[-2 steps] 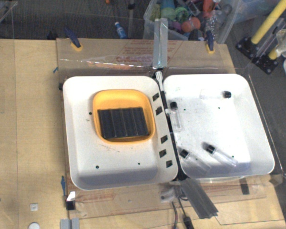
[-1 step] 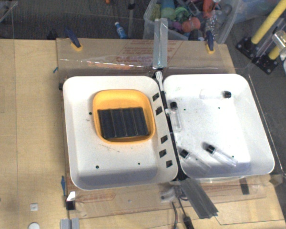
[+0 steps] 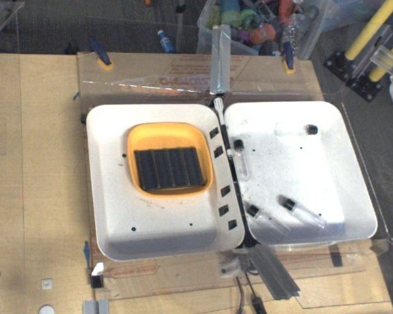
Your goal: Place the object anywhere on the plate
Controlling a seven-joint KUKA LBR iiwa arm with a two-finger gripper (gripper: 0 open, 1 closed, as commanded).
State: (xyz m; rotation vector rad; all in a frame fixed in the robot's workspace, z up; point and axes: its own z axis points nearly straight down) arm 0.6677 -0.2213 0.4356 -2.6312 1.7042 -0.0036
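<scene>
Two shallow white bins side by side on a wooden bench, split by a thin divider studded with small black tabs.

Left bin: holding an orange plate with rounded corners, set a little far of the bin's middle. Lying flat on that plate, a black ribbed slab, dark and rectangular, with grooves running near to far. Resting wholly within the plate's rim, towards its near side, with bare orange showing on the far side and along both left and right edges. Touching nothing but the plate.

Right bin: scattered with clear tube-like pieces, each tipped in black and hard to make out against the white. Near the far right corner, one clear tube. Close against the divider, an upright-running clear tube. Towards the near side, a slanted clear tube, with a small black piece just to its left by the divider.

Beyond the bins, taped cardboard pinned by two blue clamps, and farther off a clear tub full of colourful toys.
</scene>
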